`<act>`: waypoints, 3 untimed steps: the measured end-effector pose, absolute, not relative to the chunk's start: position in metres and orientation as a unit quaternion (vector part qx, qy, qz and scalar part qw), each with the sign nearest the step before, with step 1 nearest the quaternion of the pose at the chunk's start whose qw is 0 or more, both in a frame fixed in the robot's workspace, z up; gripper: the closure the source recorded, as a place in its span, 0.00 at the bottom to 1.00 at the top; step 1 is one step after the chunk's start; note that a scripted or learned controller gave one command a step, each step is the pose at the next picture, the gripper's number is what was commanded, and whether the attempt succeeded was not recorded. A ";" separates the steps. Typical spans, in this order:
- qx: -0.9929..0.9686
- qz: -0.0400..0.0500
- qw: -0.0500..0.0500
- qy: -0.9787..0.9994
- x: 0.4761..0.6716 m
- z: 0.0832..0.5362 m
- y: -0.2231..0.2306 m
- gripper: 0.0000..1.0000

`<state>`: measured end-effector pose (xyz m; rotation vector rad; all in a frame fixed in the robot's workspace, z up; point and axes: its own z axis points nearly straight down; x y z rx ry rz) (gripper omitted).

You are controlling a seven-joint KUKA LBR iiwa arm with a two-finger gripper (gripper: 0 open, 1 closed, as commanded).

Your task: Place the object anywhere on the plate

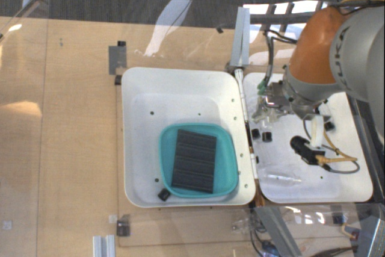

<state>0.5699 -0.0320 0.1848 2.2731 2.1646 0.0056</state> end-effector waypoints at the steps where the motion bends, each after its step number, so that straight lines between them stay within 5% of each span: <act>1: 0.715 0.002 0.001 0.699 0.547 0.185 0.057 1.00; 2: 0.681 0.003 0.001 0.732 0.530 0.196 0.135 1.00; 3: 0.681 0.003 0.001 0.732 0.530 0.195 0.135 0.00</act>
